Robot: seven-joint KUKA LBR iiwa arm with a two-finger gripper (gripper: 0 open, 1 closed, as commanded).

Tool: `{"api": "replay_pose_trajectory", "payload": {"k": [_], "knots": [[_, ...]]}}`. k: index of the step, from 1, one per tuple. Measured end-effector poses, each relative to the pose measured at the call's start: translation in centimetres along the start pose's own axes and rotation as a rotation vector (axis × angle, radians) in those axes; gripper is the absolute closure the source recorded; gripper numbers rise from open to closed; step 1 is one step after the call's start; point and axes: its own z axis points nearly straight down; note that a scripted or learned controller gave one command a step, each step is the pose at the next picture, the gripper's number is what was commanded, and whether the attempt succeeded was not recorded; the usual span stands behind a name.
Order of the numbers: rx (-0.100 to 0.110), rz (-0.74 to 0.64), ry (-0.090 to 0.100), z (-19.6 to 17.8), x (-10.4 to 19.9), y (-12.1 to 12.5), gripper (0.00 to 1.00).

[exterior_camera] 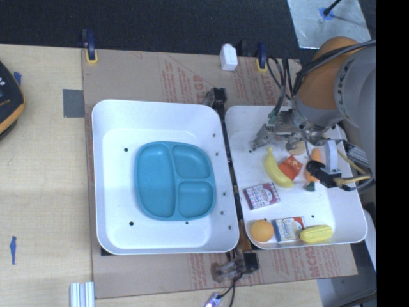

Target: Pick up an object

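A divided plate (pixel 174 179) lies in the left bin (pixel 108 123). The right bin (pixel 348 222) holds a banana (pixel 277 169), a packet (pixel 261 196) and an orange (pixel 261 231).

A blue divided plate (pixel 174 180) lies in the middle of the left white bin (pixel 108 229), while blue clamps (pixel 89 45) grip the cardboard sheet's (pixel 147 75) far edge and a yellow-black device (pixel 9 101) sits at the bench's left edge.
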Motion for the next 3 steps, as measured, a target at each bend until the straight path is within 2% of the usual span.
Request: {"api": "replay_pose_trajectory", "payload": {"k": [1,2,3], "knots": [[-0.002,0.003,0.001,1.1,-1.4,-4.1,0.0],[0.0,0.0,0.0,0.1,-1.4,-4.1,1.0],[-0.006,0.003,0.003,-9.1,4.7,-0.1,1.0]]}}
